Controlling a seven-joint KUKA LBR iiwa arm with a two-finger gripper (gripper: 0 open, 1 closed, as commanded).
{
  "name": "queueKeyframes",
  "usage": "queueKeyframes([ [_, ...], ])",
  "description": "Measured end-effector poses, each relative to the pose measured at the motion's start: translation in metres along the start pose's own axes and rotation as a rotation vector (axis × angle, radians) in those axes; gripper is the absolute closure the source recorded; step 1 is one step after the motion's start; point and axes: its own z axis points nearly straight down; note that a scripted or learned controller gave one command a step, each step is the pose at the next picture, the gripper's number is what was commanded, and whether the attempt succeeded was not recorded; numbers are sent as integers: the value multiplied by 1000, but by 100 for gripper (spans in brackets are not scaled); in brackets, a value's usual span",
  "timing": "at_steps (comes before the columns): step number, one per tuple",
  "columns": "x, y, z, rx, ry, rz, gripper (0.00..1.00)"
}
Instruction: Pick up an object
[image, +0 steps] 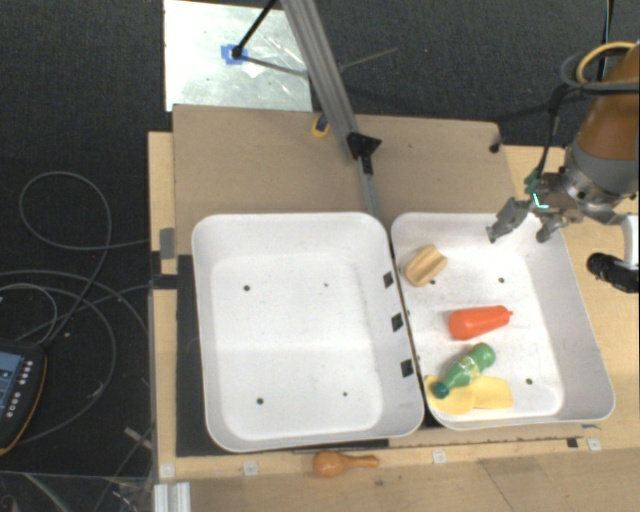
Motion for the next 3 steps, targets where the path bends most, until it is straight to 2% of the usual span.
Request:
queueKeyframes([
  [1,0,1,-2,-3,-2,-2,0],
  [2,-1,9,42,-1,-1,-2,0],
  [3,-6,4,86,0,-1,3,0],
])
